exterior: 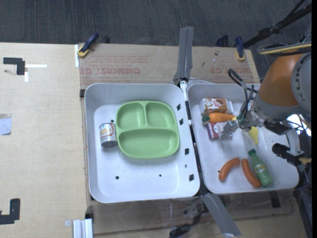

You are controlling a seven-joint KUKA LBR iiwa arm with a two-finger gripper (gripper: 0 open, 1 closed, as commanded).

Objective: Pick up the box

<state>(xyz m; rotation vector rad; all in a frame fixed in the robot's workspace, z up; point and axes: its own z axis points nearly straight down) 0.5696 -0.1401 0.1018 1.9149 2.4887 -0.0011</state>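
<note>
In the right bin (277,185), a brown and orange box (215,104) lies flat near the far left corner. An orange carrot (221,117) rests against its near side. Just nearer lies a small maroon box (213,131). My gripper (230,129) reaches in from the right and hangs low at the maroon box's right edge, close to the carrot's tip. The grey arm with its orange band (280,86) covers the bin's far right part.
A yellow item (253,134) lies right of the gripper. A green bottle (260,168) and two sausages (229,168) (249,173) lie near the front. The left bin (99,182) holds a green divided plate (147,129) and a small can (107,134).
</note>
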